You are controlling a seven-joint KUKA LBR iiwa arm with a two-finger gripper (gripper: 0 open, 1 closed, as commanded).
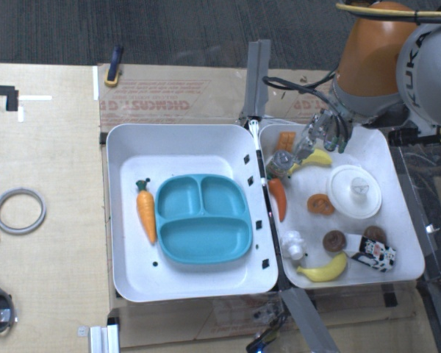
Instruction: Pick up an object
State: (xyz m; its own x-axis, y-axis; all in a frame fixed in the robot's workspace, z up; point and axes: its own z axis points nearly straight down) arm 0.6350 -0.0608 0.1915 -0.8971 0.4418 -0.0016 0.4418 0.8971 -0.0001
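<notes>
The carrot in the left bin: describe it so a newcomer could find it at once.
Find the left bin, the one that holds a blue divided plate. The carrot lies on the bin floor just beyond the plate's left edge. It is orange with a green top, the sole food item there.

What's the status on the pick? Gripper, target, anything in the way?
Gripper low over right bin's far end, nothing visibly held. Nearest target: small banana, beside the wrist. Crowded: white lidded bowl and red pepper close by.
</notes>
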